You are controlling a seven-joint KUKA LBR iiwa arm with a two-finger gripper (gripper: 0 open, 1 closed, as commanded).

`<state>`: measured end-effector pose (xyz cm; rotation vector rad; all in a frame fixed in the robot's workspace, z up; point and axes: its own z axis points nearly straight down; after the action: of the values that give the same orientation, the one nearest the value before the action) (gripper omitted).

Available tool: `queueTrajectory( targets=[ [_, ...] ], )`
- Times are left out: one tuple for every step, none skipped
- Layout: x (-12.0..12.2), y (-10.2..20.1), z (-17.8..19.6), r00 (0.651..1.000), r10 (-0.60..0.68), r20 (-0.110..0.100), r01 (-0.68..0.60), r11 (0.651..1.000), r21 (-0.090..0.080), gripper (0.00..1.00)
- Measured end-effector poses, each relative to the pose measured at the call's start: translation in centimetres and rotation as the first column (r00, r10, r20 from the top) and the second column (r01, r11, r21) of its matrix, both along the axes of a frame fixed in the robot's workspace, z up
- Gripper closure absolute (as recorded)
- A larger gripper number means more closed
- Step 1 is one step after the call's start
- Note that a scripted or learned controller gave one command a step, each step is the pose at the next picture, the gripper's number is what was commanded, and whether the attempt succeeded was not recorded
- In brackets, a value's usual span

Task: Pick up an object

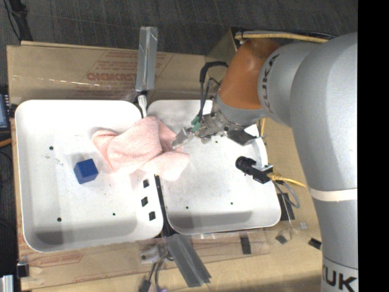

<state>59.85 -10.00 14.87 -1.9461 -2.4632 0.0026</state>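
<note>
Grey arm (pixel 316 90): comes in from the right, orange band (pixel 243 72) above the wrist, wrist over the top of the right bin.
Gripper (pixel 182 137): tip points left, low over the right bin's upper-left area, right at the right-hand edge of the pink cloth.
Gripper state: cannot tell, too small and too close to the fabric to read as spread or pinched.
Contact: tip looks to be touching the cloth edge; a grasp is not visible.
Bench surface: brown cardboard (pixel 73 69) with red print under both bins, showing along the top and left.
Room: dark carpet-like floor (pixel 121 5) beyond the cardboard.
Fixture: grey metal bar (pixel 146 59) standing at the top, just above the gap between the bins.
Left bin (pixel 36 212): white, shallow; holds the blue cube (pixel 86 170) mid-left and the left part of the cloth.
Right bin (pixel 213 218): white, shallow; holds the right part of the cloth at its upper-left corner.
Pink cloth (pixel 137 148): crumpled, draped across the two rims between the bins, bulk on the left side.
Blue cube: flat on the bin floor, just left of the cloth, not touching it, well apart from the gripper.
</note>
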Motion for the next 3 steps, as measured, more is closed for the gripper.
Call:
queueTrajectory(
  targets=[
    [0.9, -0.5, -5.7, 0.995, 0.096, -0.001, -0.096, 0.995, 0.001, 0.00],
    [1.0, -0.5, -4.7, 0.995, 0.100, -0.002, -0.100, 0.995, 0.001, 1.00],
    [1.0, -0.5, -4.7, 0.995, 0.100, -0.002, -0.100, 0.995, 0.001, 0.00]
  ],
)
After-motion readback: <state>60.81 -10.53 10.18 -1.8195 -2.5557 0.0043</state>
